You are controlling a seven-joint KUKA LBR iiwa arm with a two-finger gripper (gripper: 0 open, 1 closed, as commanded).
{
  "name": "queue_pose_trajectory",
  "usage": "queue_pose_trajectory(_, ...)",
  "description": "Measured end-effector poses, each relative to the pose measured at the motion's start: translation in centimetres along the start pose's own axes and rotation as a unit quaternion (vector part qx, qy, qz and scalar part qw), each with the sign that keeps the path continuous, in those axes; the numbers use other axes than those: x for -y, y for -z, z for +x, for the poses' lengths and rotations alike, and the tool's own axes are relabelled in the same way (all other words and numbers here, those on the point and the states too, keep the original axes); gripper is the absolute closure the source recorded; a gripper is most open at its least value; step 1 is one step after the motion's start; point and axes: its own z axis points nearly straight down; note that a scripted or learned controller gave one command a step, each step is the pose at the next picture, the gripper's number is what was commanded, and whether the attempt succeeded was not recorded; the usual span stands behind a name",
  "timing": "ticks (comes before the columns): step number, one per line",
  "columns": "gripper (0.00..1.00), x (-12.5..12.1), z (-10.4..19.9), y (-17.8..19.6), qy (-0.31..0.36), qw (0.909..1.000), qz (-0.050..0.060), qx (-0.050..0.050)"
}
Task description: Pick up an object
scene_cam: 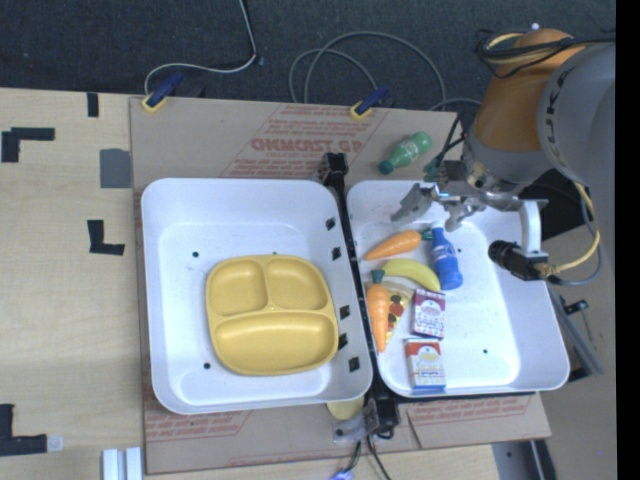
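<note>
My gripper (432,211) hangs over the back of the right bin (500,368), open, with nothing between its fingers. Just below it lie a blue bottle (444,261), an orange carrot (394,245) and a yellow banana (410,272). A second carrot (378,314) lies along the bin's left wall. Two small cartons sit nearer the front: one red and white (428,315), one with a blue base (426,363). The left bin (170,218) holds a yellow divided plate (270,313).
A green bottle (406,151) lies on the cardboard behind the right bin. The arm's orange band and grey body (540,88) fill the upper right. A black divider clip line (345,258) runs between the bins. Cables loop on the dark floor behind.
</note>
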Motion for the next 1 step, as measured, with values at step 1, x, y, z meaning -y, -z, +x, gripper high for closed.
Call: queue_pose_trajectory(1, 0.0, -0.55, -1.46, -9.56, 0.001, 1.0, -0.005, 0.0)
